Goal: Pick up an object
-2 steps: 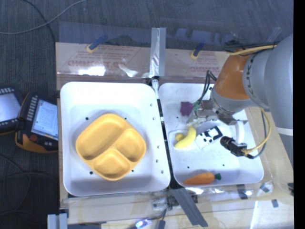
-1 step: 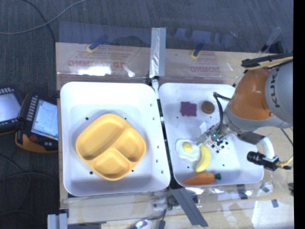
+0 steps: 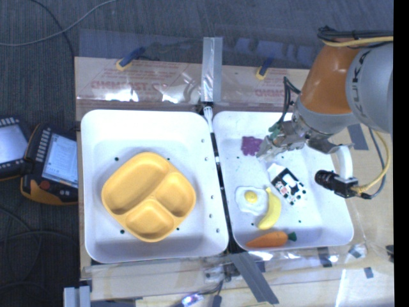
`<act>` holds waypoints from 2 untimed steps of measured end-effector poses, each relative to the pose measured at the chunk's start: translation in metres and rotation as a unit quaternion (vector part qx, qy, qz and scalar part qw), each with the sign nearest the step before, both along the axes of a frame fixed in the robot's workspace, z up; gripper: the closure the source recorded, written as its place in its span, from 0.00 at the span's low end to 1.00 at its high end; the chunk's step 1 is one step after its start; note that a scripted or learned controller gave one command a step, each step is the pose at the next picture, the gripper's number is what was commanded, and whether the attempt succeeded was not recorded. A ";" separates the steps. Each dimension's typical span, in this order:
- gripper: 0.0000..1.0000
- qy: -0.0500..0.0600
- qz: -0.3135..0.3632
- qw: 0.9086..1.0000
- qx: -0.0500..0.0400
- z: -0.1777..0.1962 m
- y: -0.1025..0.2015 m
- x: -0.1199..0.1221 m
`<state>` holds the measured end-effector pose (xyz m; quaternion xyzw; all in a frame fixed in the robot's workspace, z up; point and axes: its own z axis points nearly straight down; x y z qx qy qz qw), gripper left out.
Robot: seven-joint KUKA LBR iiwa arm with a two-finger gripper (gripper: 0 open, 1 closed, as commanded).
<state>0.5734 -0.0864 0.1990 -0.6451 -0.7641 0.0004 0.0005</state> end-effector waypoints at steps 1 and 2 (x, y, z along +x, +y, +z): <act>1.00 0.000 0.098 0.995 -0.001 -0.020 -0.092 -0.028; 1.00 0.000 -0.066 0.998 0.000 -0.036 -0.053 -0.025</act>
